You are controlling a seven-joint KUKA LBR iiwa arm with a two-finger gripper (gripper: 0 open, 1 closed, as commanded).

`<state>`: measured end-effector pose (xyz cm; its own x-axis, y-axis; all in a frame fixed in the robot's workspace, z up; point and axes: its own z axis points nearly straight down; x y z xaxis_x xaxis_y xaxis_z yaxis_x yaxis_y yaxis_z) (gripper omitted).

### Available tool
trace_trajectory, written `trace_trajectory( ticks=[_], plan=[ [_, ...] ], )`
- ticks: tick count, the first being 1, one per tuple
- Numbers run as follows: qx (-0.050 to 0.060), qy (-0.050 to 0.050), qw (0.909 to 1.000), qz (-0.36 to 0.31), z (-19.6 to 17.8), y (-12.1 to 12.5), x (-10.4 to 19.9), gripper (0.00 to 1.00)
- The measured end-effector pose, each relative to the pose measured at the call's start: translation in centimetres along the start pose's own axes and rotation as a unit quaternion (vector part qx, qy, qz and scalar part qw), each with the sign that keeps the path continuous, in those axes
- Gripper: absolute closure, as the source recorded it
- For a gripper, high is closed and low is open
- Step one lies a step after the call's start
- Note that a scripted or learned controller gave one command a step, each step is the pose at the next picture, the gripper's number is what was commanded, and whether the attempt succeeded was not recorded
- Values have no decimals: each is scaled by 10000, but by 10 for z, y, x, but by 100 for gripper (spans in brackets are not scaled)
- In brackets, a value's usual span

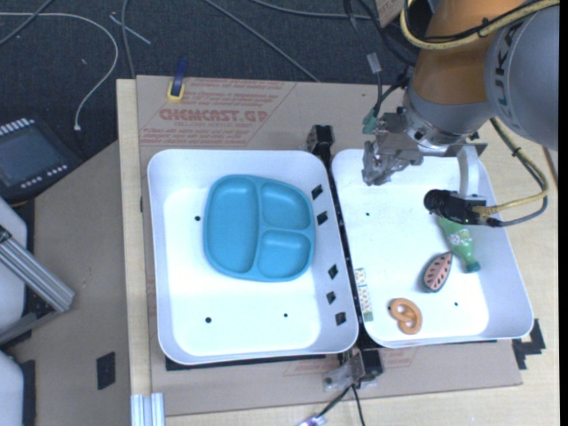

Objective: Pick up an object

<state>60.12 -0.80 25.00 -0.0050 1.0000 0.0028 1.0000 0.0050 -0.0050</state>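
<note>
Pincer (382,169) is positioned over the upper left part of the right bin (390,247); whether it is apart or together cannot be told. Three objects lie in that bin, toward its lower right, apart from the pincer: a green piece (463,245), a brown oval piece (437,272) just beside it, and a pretzel (406,315). A blue divided plate (259,227) lies in the left bin (182,282).

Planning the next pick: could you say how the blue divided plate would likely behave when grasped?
The blue divided plate looks like moulded plastic, so probably stiff and light. Lying flat in the left bin, it would likely slide, not roll. Its low rim may slip.
</note>
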Motion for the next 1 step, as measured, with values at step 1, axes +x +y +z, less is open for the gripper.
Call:
trace_trajectory(
  ticks=[1],
  plan=[
    [-4,0,10000,-1,2,-27,45,100]
  ],
)
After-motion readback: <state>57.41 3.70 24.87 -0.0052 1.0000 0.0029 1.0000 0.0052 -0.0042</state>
